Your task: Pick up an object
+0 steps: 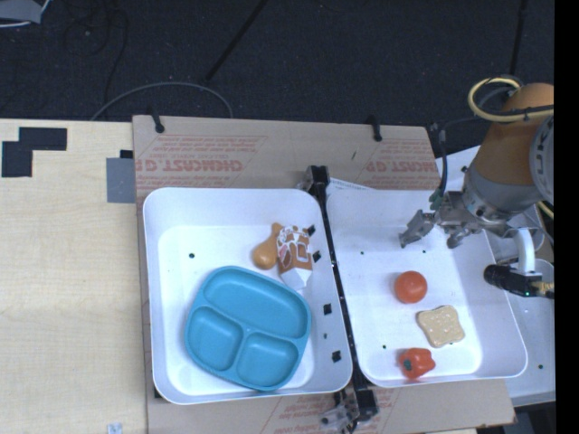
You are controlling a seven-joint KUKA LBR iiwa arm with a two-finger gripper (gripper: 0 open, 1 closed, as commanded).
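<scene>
Arm: grey with an orange band, reaching in from 3 o'clock, its wrist above the upper right edge of the right bin [507, 369]
Jaws: the gripper [438, 228] hangs over the right bin's upper part, two fingers spread apart, nothing between them
Tomato: a round red tomato [411, 287] lies near the middle of the right bin, at 7 o'clock from the jaws and apart from them
Toast: a pale slice of toast [441, 325] lies just beside the tomato, at 5 o'clock from it
Pepper: a small red pepper [416, 363] sits by the right bin's lower edge, at 7 o'clock from the toast
Left bin: the left bin [167, 242] holds a blue divided plate [247, 327] in its lower half, tilted, three compartments showing
Drumstick: an orange-brown drumstick [267, 250] lies at 12 o'clock from the plate, touching a brown and white patterned item [294, 248] on its 3 o'clock side
Bench: the bench [63, 287] is pale wood, with cardboard under both bins
</scene>
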